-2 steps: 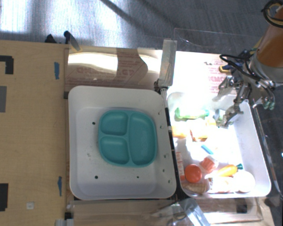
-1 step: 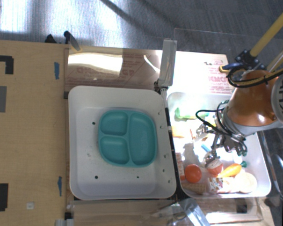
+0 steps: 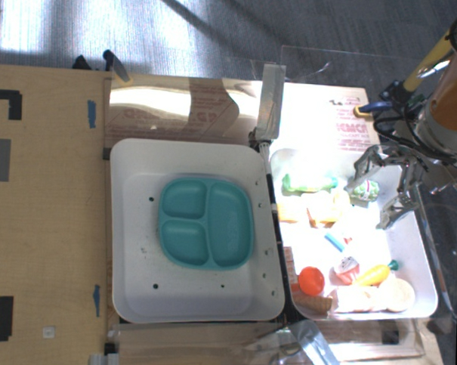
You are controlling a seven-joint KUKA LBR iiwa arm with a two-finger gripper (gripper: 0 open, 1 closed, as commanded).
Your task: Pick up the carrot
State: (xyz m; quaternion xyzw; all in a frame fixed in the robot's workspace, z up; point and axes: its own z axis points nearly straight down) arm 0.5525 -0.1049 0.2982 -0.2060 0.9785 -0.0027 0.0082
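Overhead, sunlight streaks the grey floor [image 3: 220,26] beyond the cardboard-covered bench [image 3: 42,208], while the gripper [image 3: 383,192] hangs spread wide over the right bin [image 3: 425,262].

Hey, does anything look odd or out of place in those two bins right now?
Nothing looks spilled or damaged. The teal plate lies flat in the left bin; the toy foods lie loose in the right bin, with the gripper above them.

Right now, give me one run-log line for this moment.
stage: approach | gripper: open, above right bin, holding nothing | orange carrot with green top: lying near bin's front | teal divided plate: left bin
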